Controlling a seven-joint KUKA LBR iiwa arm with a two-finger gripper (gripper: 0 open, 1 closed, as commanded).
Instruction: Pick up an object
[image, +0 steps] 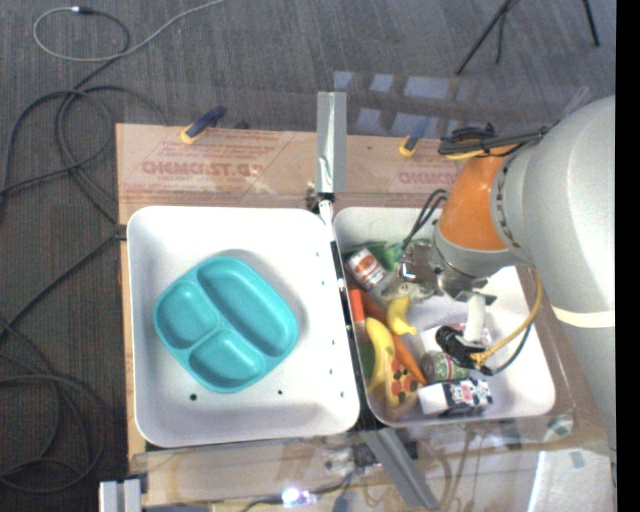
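Observation:
The right bin (535, 390) holds a pile of small things. A small can with a red label (366, 267) lies at its upper left, with a green item (386, 252) just behind it. A yellow banana (400, 316) sits in the middle, beside a long yellow piece (380, 352) and an orange carrot (406, 356). A dark can (438, 367) and a white and black carton (456, 397) lie near the front. My gripper (413, 278) hangs low over the pile, just right of the red can and above the banana. Nothing shows held in it.
The left bin (150, 400) carries a teal divided plate (227, 321). A thin orange stick (355, 304) rests against the wall between the bins. The grey arm with its orange band (475, 210) covers the right bin's upper right. Cables lie on the floor at left.

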